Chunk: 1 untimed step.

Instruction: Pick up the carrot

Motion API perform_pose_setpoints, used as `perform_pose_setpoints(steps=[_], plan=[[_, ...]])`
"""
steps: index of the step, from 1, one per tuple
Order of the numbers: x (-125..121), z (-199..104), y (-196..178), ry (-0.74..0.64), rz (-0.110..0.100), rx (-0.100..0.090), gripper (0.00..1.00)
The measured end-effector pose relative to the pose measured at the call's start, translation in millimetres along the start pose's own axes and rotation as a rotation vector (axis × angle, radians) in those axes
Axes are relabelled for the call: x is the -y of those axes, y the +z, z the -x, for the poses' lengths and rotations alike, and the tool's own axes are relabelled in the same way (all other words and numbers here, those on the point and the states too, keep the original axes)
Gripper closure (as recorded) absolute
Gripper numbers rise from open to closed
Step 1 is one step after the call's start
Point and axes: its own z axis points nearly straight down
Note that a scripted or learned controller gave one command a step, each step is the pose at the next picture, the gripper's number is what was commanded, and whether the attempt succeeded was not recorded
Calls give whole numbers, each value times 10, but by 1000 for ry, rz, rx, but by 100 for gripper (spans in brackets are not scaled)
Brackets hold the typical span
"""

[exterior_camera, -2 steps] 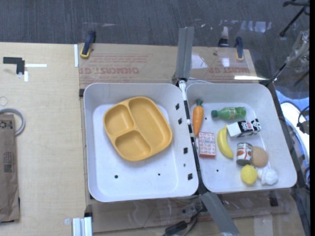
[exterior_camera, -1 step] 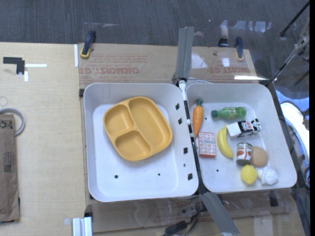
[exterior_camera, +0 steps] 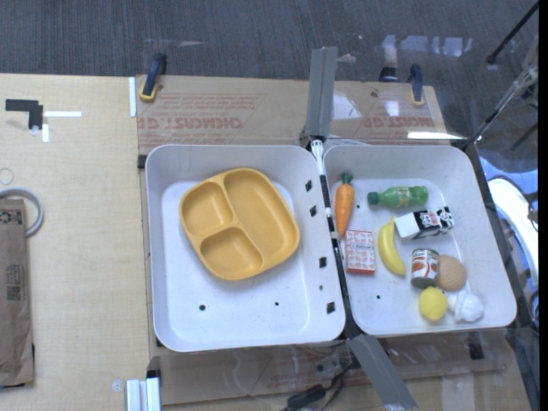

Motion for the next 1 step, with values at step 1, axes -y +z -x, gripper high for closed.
perform_pose_setpoints(steps=[1], plan=[[-61, 38, 9, -394, 3, 0, 100]])
